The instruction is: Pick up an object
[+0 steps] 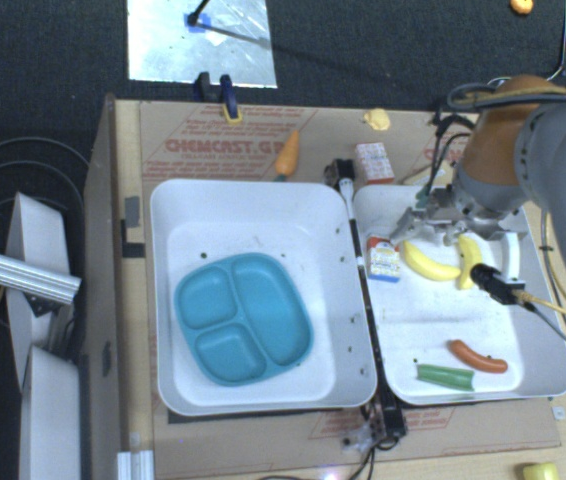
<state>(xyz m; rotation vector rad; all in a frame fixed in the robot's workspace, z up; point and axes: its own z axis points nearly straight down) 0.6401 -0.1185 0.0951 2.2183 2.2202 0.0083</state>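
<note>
The gripper sits at the right bin's back edge beside a banana; its grasp state cannot be told. The desk is cardboard-lined.

Two shallow white plastic bins, smooth, faint sheen. Blue divided plastic tray, matt. Yellow plastic bananas, glossy. Brown cardboard sheet on tabletop, printed, matt. Crinkled silver foil sheet, shiny. Dark rough carpet floor.
</note>
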